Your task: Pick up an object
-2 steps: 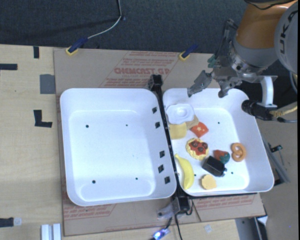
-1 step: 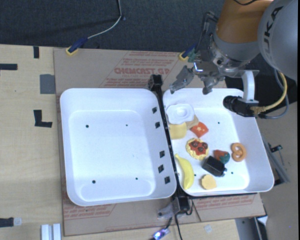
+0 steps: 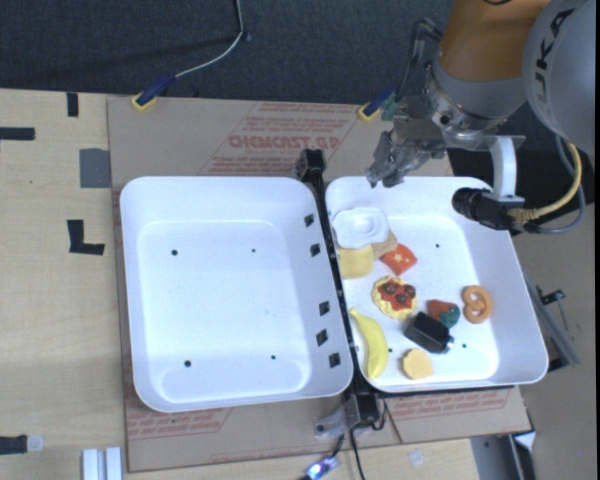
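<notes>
My gripper point(image 3: 387, 175) hangs over the back left corner of the right bin point(image 3: 485, 258), open, with nothing between its fingers. Just below it in the bin lies a white cup point(image 3: 358, 226). Clustered nearby are a yellow block point(image 3: 355, 262), a red wedge point(image 3: 398, 259), a small pizza point(image 3: 393, 295), a pretzel point(image 3: 475, 304), a banana point(image 3: 372, 344), a black object point(image 3: 427, 333), a red and green piece point(image 3: 443, 311) and a yellow round piece point(image 3: 417, 365).
The left bin point(image 3: 220, 288) sits beside the right one, joined to it by a black divider with clips point(image 3: 325, 268). Both rest on a cardboard sheet point(image 3: 260, 143). A black hose and a yellow cable point(image 3: 510, 208) hang off the arm over the right bin's back edge.
</notes>
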Robot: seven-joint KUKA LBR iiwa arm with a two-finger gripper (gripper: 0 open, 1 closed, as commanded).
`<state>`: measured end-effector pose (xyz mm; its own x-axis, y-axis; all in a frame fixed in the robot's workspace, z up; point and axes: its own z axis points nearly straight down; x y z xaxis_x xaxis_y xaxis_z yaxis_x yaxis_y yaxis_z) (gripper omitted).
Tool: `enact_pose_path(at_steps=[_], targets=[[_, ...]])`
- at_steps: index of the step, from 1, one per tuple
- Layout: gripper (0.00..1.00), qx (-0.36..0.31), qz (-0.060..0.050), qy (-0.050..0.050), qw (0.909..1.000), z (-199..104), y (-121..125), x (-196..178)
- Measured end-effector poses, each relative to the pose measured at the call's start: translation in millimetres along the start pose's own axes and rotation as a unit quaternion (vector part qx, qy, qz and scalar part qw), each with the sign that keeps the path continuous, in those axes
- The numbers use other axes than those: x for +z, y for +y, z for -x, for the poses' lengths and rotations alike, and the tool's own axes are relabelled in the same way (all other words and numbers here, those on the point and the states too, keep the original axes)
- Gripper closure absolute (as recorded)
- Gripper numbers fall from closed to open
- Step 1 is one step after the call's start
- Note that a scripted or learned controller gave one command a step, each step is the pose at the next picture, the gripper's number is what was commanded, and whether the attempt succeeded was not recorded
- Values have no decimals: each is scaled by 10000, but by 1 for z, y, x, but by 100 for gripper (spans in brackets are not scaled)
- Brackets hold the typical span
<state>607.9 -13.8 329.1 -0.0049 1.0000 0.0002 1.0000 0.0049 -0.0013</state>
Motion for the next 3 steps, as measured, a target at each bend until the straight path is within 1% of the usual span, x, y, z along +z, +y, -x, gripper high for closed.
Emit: enact_pose_path(at_steps=[1,2,3], targets=[[100,12,-39,1,10000,-36,-41,64],[100,-2,-6,-4,10000,-80,10,103],[100,22,60,-5,10000,-48,40,-7]])
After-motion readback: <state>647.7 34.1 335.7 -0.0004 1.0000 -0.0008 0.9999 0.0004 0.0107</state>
